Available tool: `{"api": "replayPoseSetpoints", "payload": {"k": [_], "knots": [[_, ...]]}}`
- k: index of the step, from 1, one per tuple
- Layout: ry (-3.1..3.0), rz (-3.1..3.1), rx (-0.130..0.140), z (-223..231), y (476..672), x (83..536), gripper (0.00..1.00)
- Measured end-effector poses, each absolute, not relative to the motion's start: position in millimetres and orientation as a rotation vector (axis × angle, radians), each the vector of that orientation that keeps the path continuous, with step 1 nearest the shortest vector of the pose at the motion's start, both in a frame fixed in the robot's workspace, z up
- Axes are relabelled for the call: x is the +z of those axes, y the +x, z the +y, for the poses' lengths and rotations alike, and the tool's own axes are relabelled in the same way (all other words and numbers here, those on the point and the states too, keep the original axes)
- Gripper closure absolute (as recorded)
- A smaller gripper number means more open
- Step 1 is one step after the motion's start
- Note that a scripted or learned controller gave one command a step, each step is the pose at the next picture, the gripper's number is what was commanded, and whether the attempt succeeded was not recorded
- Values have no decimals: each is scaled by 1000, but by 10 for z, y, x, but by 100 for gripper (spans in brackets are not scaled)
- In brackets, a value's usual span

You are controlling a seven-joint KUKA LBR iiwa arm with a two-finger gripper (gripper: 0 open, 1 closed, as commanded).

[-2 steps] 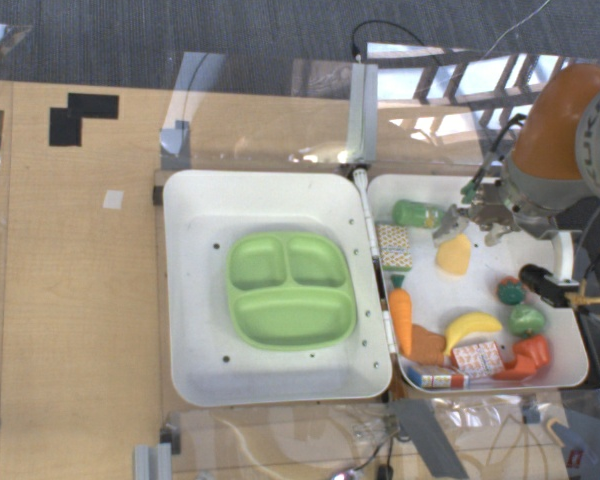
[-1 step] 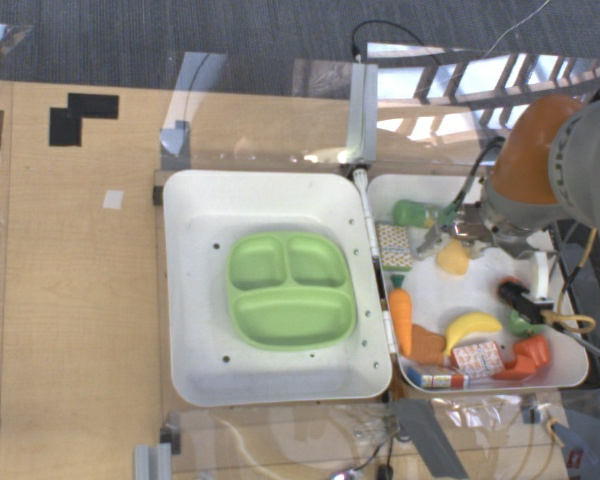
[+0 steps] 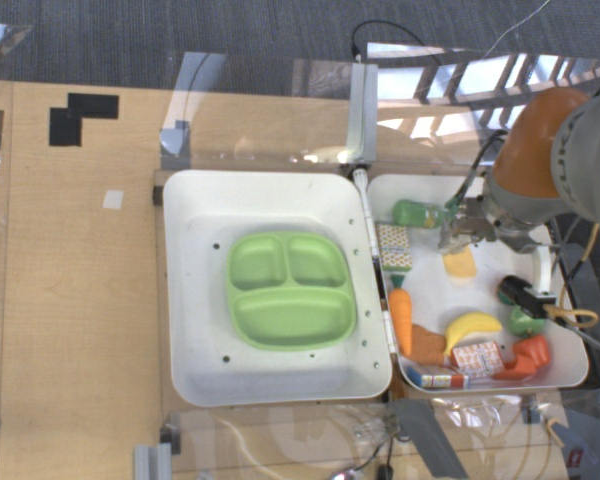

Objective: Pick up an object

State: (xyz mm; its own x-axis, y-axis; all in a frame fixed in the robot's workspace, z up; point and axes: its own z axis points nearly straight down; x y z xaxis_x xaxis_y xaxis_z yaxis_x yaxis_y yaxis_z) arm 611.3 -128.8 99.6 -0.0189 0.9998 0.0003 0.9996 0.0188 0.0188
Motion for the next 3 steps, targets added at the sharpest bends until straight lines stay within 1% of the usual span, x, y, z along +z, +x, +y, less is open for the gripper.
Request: {"api": "replayPoseSetpoints", "payload": {"k": [1, 2, 3], "knots": [[2191, 2233, 21, -1287, 6113, 996, 0], [2260, 2180, 3, -1058, 6034, 1679, 0], [2075, 2348, 11, -1487, 6133, 880, 0]]}}
